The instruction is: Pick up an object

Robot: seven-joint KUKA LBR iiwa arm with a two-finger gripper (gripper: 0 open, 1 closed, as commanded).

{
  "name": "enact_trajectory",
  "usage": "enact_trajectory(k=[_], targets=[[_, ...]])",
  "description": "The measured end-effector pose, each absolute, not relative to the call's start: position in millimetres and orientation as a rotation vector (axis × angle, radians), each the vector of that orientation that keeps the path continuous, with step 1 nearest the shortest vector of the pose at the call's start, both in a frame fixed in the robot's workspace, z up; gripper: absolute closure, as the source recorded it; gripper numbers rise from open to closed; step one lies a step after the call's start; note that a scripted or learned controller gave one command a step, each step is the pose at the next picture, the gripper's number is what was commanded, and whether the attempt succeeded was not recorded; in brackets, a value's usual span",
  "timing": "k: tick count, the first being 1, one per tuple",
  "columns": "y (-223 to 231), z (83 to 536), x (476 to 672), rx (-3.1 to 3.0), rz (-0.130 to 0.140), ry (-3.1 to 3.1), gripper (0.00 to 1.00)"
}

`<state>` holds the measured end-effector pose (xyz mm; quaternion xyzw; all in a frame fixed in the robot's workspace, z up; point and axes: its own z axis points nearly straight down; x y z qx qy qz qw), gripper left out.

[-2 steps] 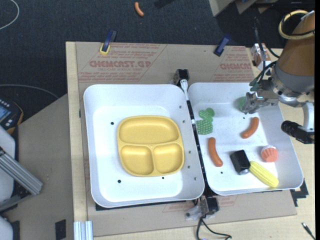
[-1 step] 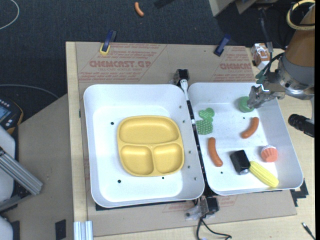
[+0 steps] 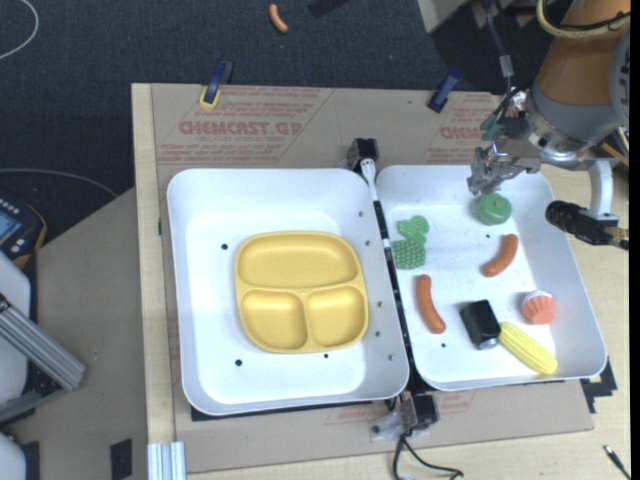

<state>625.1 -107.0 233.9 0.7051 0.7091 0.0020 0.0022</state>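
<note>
My gripper [image 3: 487,179] hangs over the back of the right bin [image 3: 590,303], just above and to the left of a round green piece [image 3: 494,209]. Its fingers point down, and nothing shows between them. Further forward in that bin lie a green broccoli piece [image 3: 410,241], two orange-red sausages [image 3: 501,255] [image 3: 430,303], a black block [image 3: 480,323], a yellow corn cob [image 3: 527,347] and a pink-orange piece [image 3: 538,308].
The left bin [image 3: 200,208] holds a yellow compartment plate [image 3: 300,290]. A black clip [image 3: 363,153] sits at the back where the bins meet. A dark fixture [image 3: 580,220] juts over the right bin's right rim.
</note>
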Motion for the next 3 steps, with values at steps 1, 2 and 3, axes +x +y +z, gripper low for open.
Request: enact_trajectory(k=[1, 2, 3], targets=[[-87, 232, 657.2, 2.214, 0.005, 2.223, 1.0], [-82, 215, 654.9, 2.223, -0.004, 2.224, 1.0], [-89, 233, 654.6, 2.218, 0.004, 2.218, 1.0]])
